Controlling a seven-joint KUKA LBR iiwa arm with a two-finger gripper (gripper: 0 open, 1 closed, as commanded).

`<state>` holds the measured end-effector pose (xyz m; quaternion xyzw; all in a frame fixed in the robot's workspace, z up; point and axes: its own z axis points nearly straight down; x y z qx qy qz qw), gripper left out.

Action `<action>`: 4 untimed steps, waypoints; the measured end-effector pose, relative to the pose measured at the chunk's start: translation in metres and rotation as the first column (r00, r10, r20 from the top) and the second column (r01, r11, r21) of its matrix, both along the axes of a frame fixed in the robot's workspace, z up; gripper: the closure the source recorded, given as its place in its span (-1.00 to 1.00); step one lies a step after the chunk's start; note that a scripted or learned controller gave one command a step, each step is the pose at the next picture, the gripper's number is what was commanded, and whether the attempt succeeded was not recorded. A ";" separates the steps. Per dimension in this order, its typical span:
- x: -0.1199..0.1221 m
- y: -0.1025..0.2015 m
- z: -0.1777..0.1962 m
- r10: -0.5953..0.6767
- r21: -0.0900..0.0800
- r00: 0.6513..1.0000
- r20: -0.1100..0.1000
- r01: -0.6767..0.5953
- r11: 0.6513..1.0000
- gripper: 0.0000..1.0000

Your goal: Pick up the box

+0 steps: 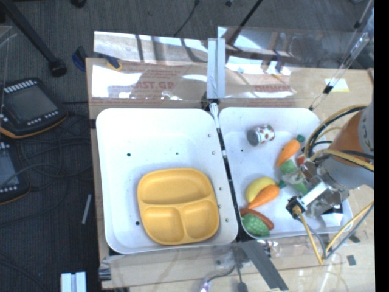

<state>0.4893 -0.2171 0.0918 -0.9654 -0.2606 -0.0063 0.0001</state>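
Observation:
My gripper (306,176) is low over the right side of the right bin (237,123), at the end of the grey arm that comes in from the right. Right at its left edge lies a small green, white and red thing (290,168), perhaps the box, partly hidden by the gripper. Whether the gripper touches it I cannot tell.
The right bin also holds a small tin (261,134) at the back, a carrot (288,152), a yellow fruit (259,185) with an orange carrot (268,194) against it, and a red sausage (250,213) and green vegetable (257,224) at the front. A yellow divided plate (177,204) lies in the left bin (121,139).

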 end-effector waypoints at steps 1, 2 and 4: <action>0.084 0.122 -0.001 -0.003 -0.005 1.000 0.001 0.003 1.000 -1.00; 0.149 0.104 -0.002 -0.320 -0.006 0.947 -0.008 0.320 0.947 -1.00; 0.009 0.119 0.000 -0.243 -0.006 0.970 0.007 0.243 0.970 -1.00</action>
